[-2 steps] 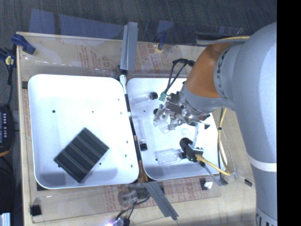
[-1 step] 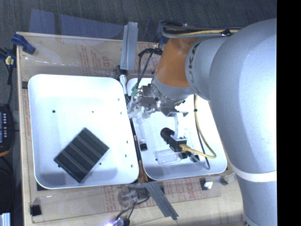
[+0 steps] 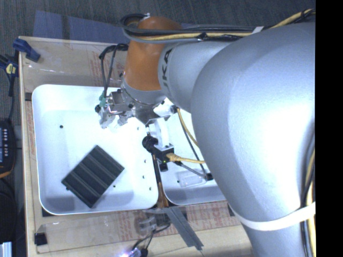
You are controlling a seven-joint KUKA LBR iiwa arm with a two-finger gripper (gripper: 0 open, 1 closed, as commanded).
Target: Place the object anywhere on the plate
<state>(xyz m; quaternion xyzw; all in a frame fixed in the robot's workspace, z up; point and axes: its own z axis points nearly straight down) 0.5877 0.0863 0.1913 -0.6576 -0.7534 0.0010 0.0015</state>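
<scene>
The grey arm [image 3: 252, 116] is the largest thing here, coming in from the right edge of the desk [image 3: 80, 226] and covering most of the right bin [image 3: 187, 197], so little of that bin's floor can be judged. Its orange band [image 3: 143, 52] stands above the far edge of the left bin [image 3: 40, 143], which puts the wrist over the bin's far right corner, probably to work downward into it.

The left bin is the open one. In its near half, toward the near left corner, lies a dark ribbed slab [image 3: 92, 175], flat on the floor and turned at a slant to the walls. It could be the plate or the object; I cannot tell which.

The hand [image 3: 115, 114] hangs below the band near the far wall, well apart from the slab. Something pale and glinting shows around its tip, but whether that is a held thing or the hand's own parts, and how wide it stands, I cannot tell.
</scene>
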